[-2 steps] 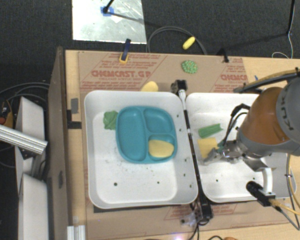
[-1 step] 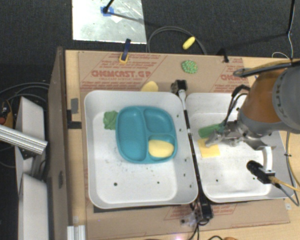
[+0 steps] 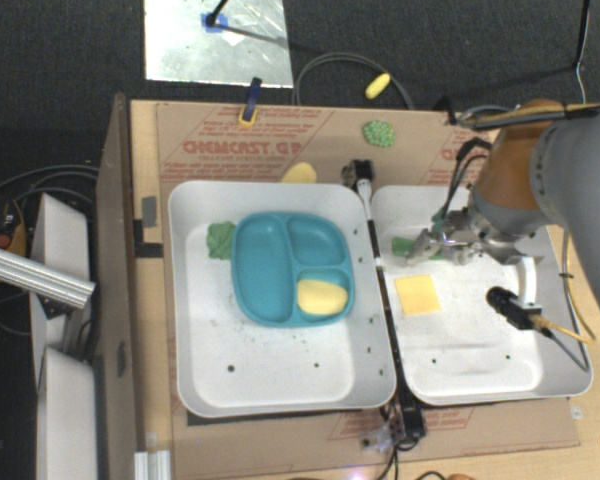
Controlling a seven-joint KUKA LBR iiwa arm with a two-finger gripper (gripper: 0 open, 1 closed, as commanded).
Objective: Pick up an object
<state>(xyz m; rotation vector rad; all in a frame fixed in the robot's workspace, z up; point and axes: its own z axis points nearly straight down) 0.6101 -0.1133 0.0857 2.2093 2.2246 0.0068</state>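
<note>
Reaching is the step in hand, by my reading: the grey arm comes in from the right and sets the end effector low over the far left part of the right bin, close to the wall shared with the left bin. A small green piece lies right at its tip, touching it or just beside it. The slant of the view does not settle which, nor whether the end effector is released or clenched, so I cannot call anything grasped.

That green piece looks like the likeliest target. A flat yellow square lies on the same bin's floor, nearer the camera and apart from the tip. In the left bin a teal divided plate carries a yellow lump in its small near-right compartment, and a leafy green item sits against the plate's left edge. On the desk behind the bins lie a knobbly green object and a yellow one, both well away from the arm.

The next move, I judge, calls for centring over the green piece, closing firmly, and lifting straight up. The piece is small and sits near the bin wall, so a slight offset could nudge it aside or pinch nothing.
</note>
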